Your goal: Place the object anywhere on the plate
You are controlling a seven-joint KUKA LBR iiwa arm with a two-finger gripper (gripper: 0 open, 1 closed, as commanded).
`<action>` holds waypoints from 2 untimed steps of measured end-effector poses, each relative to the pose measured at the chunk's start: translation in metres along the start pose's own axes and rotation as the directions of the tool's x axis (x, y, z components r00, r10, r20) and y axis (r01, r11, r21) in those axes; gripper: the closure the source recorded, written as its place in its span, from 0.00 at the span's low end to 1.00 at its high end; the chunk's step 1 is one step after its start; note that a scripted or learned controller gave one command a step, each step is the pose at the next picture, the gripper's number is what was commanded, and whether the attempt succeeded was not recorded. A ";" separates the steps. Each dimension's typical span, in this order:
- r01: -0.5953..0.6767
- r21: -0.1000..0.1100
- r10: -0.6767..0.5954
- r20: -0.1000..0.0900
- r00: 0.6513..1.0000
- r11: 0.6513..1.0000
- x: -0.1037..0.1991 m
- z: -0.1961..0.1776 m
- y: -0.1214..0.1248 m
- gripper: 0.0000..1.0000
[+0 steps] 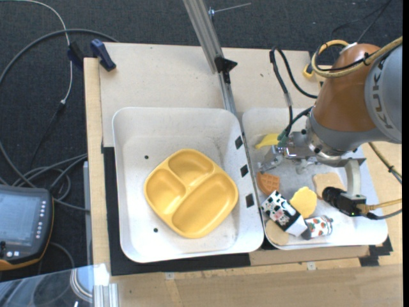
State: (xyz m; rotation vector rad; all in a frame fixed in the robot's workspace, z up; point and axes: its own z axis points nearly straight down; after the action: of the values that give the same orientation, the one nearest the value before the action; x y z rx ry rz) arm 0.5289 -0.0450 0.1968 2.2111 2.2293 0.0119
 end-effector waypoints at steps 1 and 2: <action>0.002 0.006 -0.002 0.000 1.000 1.000 0.140 -0.012 -0.001 0.00; -0.009 0.013 0.009 0.003 1.000 1.000 0.142 -0.006 -0.035 0.00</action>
State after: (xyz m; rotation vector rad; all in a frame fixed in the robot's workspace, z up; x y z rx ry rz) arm 0.4926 0.0966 0.2027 2.2257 2.2246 -0.0057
